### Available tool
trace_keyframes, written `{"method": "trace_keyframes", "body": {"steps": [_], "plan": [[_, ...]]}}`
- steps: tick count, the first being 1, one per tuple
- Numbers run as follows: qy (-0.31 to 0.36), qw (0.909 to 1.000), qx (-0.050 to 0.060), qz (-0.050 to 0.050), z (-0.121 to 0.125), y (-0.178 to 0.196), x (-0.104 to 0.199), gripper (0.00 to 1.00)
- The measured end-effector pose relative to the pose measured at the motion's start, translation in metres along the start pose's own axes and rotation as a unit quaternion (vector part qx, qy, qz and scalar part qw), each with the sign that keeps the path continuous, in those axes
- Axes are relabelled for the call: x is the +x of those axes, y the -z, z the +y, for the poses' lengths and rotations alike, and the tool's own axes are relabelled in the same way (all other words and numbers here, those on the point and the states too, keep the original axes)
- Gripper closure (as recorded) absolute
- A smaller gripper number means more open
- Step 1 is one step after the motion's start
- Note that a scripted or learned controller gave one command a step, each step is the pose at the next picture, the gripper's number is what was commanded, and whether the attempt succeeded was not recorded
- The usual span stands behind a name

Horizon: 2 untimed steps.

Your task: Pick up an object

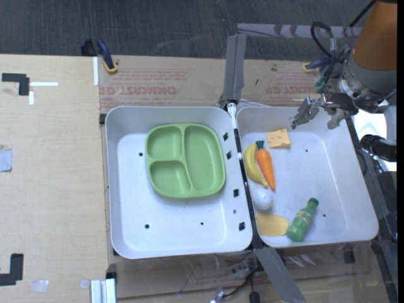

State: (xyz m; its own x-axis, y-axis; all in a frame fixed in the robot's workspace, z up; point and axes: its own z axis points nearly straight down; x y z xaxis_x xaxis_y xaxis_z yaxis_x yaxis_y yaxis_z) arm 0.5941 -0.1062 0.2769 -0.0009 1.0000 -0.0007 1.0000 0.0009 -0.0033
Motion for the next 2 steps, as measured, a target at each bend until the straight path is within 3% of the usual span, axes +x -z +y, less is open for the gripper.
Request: {"method": "trace_keyframes", "body": {"steps": [1,2], "plan": [[0.135,0.9909,-0.001,0.000,-0.018,-0.086,0.033,0.00],[0.205,0.9787,-0.001,0.000,-0.042,-0.180,0.007,0.00]]}}
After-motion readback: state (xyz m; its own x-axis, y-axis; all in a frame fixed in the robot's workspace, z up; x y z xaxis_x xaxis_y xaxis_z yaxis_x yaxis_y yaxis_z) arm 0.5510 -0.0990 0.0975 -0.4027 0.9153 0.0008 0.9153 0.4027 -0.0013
